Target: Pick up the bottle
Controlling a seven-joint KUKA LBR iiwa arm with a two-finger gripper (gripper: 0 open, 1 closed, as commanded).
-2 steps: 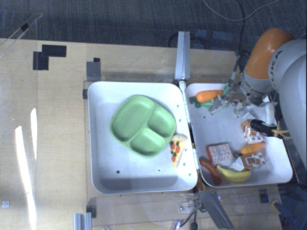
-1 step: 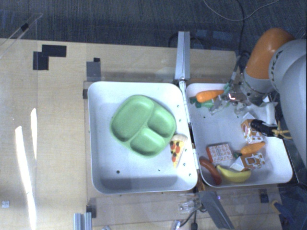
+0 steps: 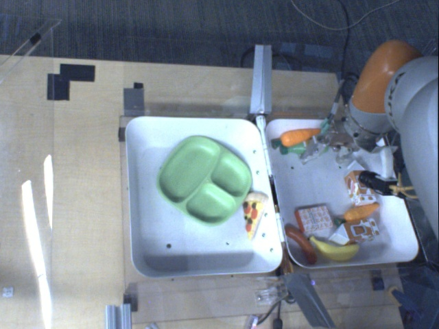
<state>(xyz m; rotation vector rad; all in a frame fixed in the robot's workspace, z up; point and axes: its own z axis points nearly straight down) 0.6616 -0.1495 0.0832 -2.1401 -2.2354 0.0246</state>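
Note:
In the right bin (image 3: pixel 398 252) an orange and white bottle-like item (image 3: pixel 362 222) lies near the right wall, with a similar orange-patterned pack (image 3: pixel 358 184) just above it; which one is the bottle I cannot tell. My gripper (image 3: pixel 322 144) hangs low over the bin's far end, next to an orange carrot (image 3: pixel 299 138) and well above and left of both items. Nothing shows held in it.
The right bin's near end holds a banana (image 3: pixel 334 249), a red sausage (image 3: pixel 300 241) and a red patterned box (image 3: pixel 314 218). The left bin (image 3: pixel 144 252) holds a green divided plate (image 3: pixel 204 178) and a toy pizza slice (image 3: pixel 253 211) by its right wall.

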